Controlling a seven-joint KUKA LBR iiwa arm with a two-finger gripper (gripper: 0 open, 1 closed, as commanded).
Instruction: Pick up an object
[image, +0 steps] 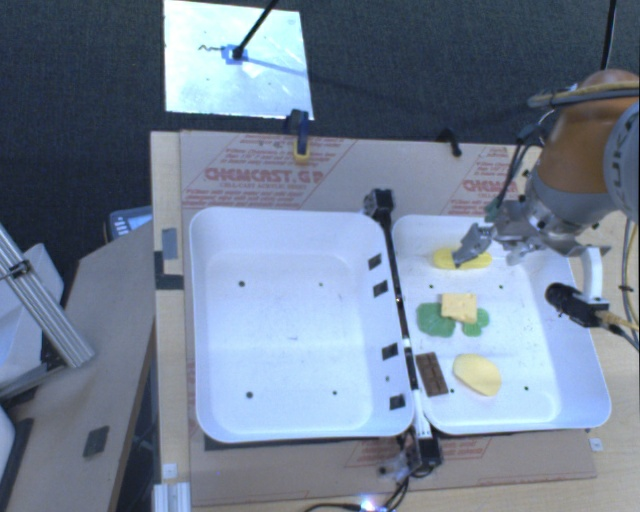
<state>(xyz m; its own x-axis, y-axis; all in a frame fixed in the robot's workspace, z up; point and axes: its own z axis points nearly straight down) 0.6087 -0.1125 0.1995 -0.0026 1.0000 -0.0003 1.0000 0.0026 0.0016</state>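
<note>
While the gripper (470, 248) touches a yellow piece (462, 260) at twelve o'clock in the right bin (575, 400), its opening cannot be judged; a cracker (459, 306) lies at bin centre.

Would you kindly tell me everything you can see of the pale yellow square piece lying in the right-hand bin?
The yellow square piece is a flat, pale yellow slab with fairly straight edges, looking like a toy slice of cheese, matte and probably plastic. It lies near the middle of the right bin, turned slightly askew, resting on top of a flat green leaf-like piece that sticks out to its left and right. It looks intact. The pincer is farther back in the bin, apart from it.
</note>
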